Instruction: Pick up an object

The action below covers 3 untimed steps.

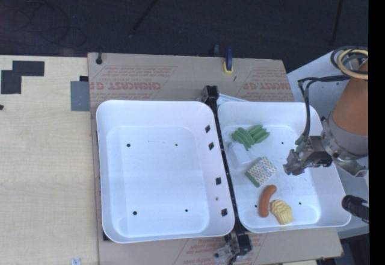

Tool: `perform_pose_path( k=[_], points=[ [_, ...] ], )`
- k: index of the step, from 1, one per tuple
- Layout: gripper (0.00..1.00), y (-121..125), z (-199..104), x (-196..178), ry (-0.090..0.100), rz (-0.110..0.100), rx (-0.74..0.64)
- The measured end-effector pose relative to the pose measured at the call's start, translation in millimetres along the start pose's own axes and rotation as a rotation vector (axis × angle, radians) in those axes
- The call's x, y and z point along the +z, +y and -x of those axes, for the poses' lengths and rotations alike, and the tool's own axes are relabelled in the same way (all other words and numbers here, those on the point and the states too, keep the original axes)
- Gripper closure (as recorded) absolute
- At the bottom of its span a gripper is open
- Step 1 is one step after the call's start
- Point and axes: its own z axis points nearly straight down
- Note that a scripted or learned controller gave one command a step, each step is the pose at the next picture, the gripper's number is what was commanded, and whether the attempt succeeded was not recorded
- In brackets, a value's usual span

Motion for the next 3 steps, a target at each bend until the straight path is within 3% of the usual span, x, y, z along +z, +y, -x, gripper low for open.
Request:
perform_pose_path(
  k=[1,2,3],
  points=[
    [1.00,53.8,-47.8,-165.8,-0.002,0.022,-0.005],
    [1.00,57.1,-81.0,-91.7,0.000,-0.005,-0.001],
    [1.00,64.6,-137.6,-105.6,0.000,0.002,-0.002]
  ],
)
